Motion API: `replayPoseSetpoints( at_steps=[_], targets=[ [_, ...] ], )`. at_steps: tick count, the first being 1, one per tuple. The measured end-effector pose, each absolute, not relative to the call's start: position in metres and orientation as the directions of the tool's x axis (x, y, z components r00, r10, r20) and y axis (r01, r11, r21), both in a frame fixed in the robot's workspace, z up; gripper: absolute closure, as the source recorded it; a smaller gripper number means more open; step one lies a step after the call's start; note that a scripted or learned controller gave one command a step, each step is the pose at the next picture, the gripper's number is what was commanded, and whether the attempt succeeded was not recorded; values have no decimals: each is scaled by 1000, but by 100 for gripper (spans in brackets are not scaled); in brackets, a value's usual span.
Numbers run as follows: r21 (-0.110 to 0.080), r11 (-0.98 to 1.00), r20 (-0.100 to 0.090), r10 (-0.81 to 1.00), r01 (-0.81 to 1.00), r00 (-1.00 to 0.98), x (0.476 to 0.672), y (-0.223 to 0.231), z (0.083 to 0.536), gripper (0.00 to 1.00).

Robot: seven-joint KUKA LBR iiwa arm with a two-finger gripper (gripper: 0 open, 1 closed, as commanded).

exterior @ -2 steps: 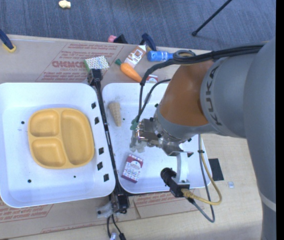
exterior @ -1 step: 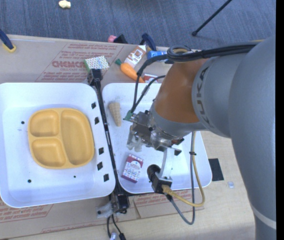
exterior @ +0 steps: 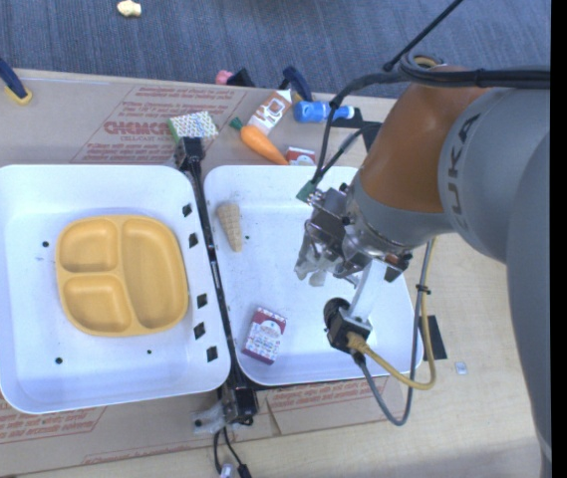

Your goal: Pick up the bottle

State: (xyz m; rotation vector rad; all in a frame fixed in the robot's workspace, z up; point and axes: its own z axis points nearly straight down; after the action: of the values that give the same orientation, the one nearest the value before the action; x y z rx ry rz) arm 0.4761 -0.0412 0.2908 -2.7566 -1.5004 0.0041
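Hovering over right bin (exterior: 263,182), end effector (exterior: 313,265) near its middle; finger state unclear; bottle (exterior: 268,113) outside rim.

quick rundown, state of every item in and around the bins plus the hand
hand: low over the right bin, grip not clear
bottle: lying on the cardboard behind the bins, outside them
carrot: lying beside the bottle, outside the bins
cone: lying flat in the right bin
small red box: lying in the right bin
yellow tray: right way up in the left bin
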Motion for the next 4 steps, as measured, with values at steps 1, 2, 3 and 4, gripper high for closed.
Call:
replayPoseSetpoints(
  at_steps=[1, 2, 3, 4],
  targets=[
    [-2, -729, -2, 684, 684, 729, 476, -67, 284, 100],
    [-7, -913, -6, 407, 407, 913, 475, 4, 211, 100],
    [-3, -836, -2, 548, 548, 836, 476, 60, 327, 100],
    [-5, -891, -4, 454, 454, 891, 476, 22, 292, 100]
  ],
)
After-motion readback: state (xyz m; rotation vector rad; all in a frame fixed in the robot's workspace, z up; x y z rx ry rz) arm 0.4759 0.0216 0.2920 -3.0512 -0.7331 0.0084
